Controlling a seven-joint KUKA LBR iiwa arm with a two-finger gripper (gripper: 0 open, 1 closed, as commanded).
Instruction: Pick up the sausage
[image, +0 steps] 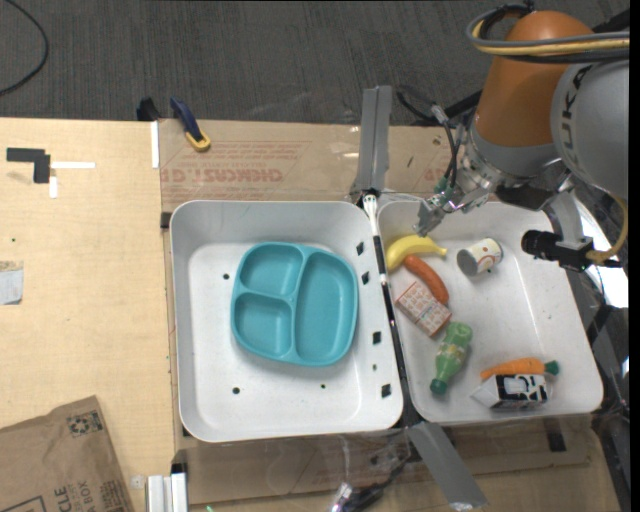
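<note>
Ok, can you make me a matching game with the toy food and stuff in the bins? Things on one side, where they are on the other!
Things:
1. sausage
2. teal plate
3. green bottle
4. banana

Places:
A. in the left bin
B. right bin, top left corner, near the gripper
C. just below the banana
D. lower middle of the right bin

Pairs: 1-C, 2-A, 3-D, 4-B

The divided tray lies in the left bin; in the right bin the sausage lies just near of the banana, apparently touching the box; the bottle lies nearer.
</note>
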